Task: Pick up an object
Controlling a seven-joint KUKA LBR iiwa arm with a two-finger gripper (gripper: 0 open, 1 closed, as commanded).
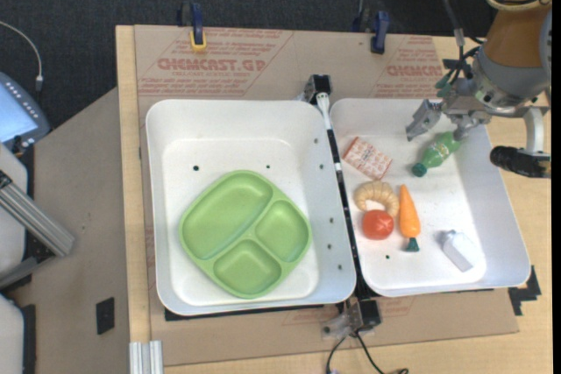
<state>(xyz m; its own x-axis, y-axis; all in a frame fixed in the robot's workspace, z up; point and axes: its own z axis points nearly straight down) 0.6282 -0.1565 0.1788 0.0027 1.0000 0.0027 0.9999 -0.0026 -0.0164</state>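
Note:
My gripper [445,123] hangs over the far part of the right bin [491,276], its fingers spread apart with nothing between them. A small green bottle [436,153] lies tilted just below and in front of the fingertips, apart from them. Nearer the bin's middle lie a pink-and-white patterned packet [366,158], a tan shrimp-like toy [377,195], a red tomato [378,225] and an orange carrot [408,215]. A small grey-white block [455,249] rests toward the front right.
The left bin [166,144] holds a green divided plate [246,232]. A black-and-white divider bar [334,171] runs between the bins. Clamps [197,22] sit at the bench's far edge. A black knob [517,160] juts in at the right.

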